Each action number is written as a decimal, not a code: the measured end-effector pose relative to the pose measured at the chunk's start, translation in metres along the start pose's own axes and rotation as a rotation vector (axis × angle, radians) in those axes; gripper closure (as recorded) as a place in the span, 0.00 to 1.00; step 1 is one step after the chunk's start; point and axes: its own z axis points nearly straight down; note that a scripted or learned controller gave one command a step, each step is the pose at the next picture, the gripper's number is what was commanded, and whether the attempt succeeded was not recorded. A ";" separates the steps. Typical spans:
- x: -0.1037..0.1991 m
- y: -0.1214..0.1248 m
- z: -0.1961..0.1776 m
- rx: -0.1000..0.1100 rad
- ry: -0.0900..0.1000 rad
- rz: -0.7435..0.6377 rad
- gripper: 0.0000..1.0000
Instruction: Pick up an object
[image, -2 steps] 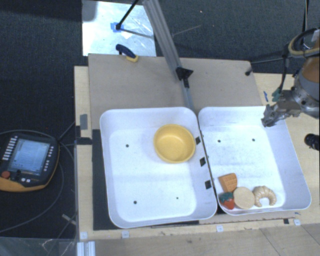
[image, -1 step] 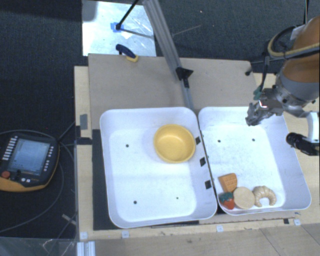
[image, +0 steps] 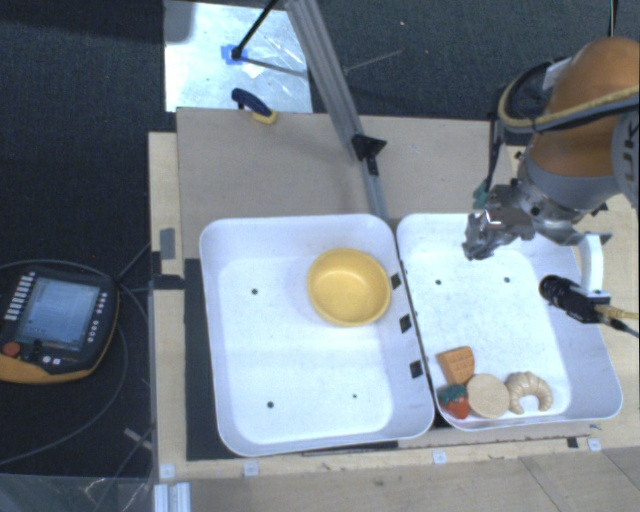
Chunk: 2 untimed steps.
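- Starting at the far left, a teach pendant (image: 55, 322) lies on the dark floor, well off the worktop (image: 270, 165).
- Moving in, the left bin (image: 240, 400) carries one yellow bowl (image: 348, 286), upright, near its upper right corner.
- Crossing the shared rim, the right bin (image: 590, 395) has its cluster in the near corner: an orange wedge (image: 456, 362) with a small red piece (image: 456, 405) below it, a round tan disc (image: 488, 395) just beside them, and a croissant-shaped pastry (image: 530, 390) touching the disc on its right.
- Up top, the claw (image: 485, 238) hangs over the bin's far left part, nothing visible in it; whether its fingers are parted or closed, I cannot tell from this slant.
- Key relation: the cluster lies well apart from the claw, toward the camera and slightly right. The pastry's long axis runs roughly across the bin, so I judge a reach down-frame comes next.
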 end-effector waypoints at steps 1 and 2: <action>0.053 0.006 0.008 0.000 0.000 -0.001 1.00; 0.097 0.001 0.010 0.000 0.000 0.000 1.00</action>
